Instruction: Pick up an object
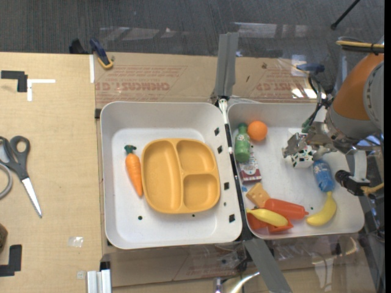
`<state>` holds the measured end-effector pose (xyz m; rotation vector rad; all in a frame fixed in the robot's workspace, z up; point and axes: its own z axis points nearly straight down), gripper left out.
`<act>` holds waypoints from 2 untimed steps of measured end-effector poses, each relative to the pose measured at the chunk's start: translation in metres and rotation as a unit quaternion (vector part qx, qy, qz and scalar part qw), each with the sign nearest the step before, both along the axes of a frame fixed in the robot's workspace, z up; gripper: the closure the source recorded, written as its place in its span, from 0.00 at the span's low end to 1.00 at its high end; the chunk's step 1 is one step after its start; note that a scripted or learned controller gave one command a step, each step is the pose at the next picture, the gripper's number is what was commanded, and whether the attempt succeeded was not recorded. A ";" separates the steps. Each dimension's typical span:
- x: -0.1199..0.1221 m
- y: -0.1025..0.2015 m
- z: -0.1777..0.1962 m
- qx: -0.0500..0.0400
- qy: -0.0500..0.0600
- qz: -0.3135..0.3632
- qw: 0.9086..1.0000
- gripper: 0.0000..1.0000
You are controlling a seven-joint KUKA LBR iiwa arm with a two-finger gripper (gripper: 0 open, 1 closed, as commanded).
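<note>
Bright and even overall, lit from above, with soft and short shadows. White bins almost washed out, little detail on their walls. Thin shadow under the yellow plate along its lower edge. Pale glare on the clear sheet behind the bins, with streaks of reflection. Dark floor at the top, low in detail. Fairly sharp in the middle; slightly soft and grainy toward the right, near the arm.

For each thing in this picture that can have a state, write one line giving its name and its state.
Scissors: blades shut, lying flat on the bench.
Orange tray: upright, all three compartments bare.
Green bottle: lying on its side, cap on.
Blue bottle: lying on its side.
Gripper: down in the right bin.
</note>
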<state>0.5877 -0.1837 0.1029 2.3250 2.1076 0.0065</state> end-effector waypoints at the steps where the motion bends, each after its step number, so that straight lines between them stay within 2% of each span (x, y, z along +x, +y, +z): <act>1: -0.001 -0.001 0.008 -0.001 0.003 0.002 1.000 1.00; 2: 0.021 0.059 0.097 -0.001 0.004 -0.046 0.999 1.00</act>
